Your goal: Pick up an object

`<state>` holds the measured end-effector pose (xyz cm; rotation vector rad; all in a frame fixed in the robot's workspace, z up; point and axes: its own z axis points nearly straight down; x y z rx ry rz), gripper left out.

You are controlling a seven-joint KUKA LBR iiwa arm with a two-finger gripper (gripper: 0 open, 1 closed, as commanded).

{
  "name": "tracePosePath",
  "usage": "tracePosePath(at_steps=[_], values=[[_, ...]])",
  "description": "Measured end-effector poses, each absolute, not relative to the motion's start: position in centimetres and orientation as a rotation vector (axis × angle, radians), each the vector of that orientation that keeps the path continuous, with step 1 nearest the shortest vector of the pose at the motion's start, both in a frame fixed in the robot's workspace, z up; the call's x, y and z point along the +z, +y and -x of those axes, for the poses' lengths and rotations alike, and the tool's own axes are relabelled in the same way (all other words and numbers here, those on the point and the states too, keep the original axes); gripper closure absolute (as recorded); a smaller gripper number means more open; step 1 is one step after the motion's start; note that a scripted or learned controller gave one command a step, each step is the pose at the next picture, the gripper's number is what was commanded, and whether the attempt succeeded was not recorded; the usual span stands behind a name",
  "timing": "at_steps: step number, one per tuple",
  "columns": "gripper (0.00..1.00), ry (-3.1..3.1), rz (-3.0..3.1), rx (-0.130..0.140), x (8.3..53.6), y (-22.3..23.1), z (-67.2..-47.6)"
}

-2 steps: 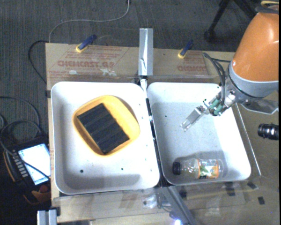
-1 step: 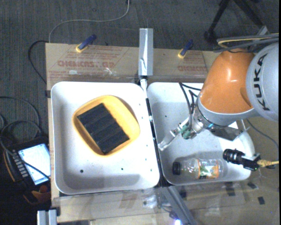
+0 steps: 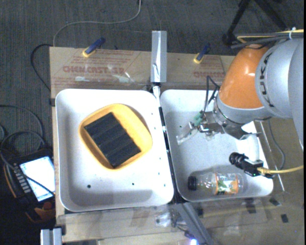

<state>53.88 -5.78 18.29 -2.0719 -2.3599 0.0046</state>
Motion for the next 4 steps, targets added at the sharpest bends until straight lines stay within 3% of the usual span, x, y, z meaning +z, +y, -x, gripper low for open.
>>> tracePosePath(at_steps=[1,2,3,4], values=[[0.00,-2.379,2.048,0.005,14.2,-12.4,-48.3],[0.00,-2.155,2.285,0.004,17.2,-17.1,-51.7],[0.00,-2.343,2.093,0.003,15.9,-19.6,-48.4],[0.00,-2.413,2.009,0.000,9.8,-11.8,-48.4]])
